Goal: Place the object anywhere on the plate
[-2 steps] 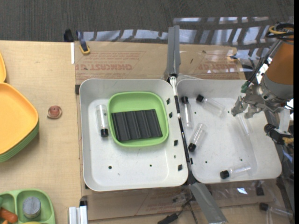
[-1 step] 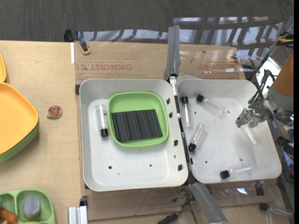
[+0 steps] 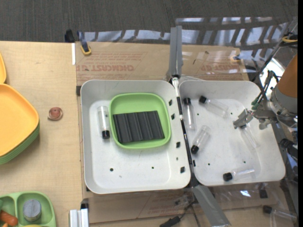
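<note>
A green square plate (image 3: 140, 102) lies in the left bin (image 3: 137, 174) and carries a dark ridged block (image 3: 137, 126). Just left of the plate, a clear vial with a black cap (image 3: 103, 122) rests on the bin floor. Several more clear vials are scattered in the right bin (image 3: 213, 167): one along the divider (image 3: 189, 113), one at the back (image 3: 213, 106), one in the middle (image 3: 200, 139) and one near the front (image 3: 239, 174). My gripper (image 3: 242, 120) hangs over the right side of the right bin, just above another clear vial (image 3: 249, 139). Nothing shows in its grasp.
Stacked yellow plates (image 3: 14, 122) and a small reddish knob (image 3: 55, 112) sit on the wooden bench to the left. A green divided tray (image 3: 23, 209) is at the lower left. Cardboard (image 3: 123, 65) lies behind the bins, and a metal frame stands at the back right.
</note>
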Robot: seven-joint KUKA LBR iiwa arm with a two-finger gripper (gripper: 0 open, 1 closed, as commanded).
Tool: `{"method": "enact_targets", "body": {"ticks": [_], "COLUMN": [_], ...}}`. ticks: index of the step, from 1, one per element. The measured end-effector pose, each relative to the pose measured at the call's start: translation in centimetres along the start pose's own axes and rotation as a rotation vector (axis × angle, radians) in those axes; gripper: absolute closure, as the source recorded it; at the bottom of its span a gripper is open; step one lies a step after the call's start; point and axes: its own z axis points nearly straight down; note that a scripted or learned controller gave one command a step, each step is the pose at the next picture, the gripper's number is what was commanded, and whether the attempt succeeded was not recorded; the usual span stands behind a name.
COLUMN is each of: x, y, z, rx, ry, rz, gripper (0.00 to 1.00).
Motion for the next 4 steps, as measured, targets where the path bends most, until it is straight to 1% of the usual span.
{"method": "enact_targets", "body": {"ticks": [1,2,3,4], "x": [1.1,-0.5,-0.3,-1.8], "y": [-2.9,-1.3,-0.2,1.3], "z": [-6.9,-9.2,-9.8,-11.4], "rx": [-0.002,0.0,-0.001,0.0], "ry": [-0.001,-0.002,-0.002,-0.002], "rz": [0.063,0.257,0.34,0.488], "gripper": [0.0,0.0,0.0,0.0]}}
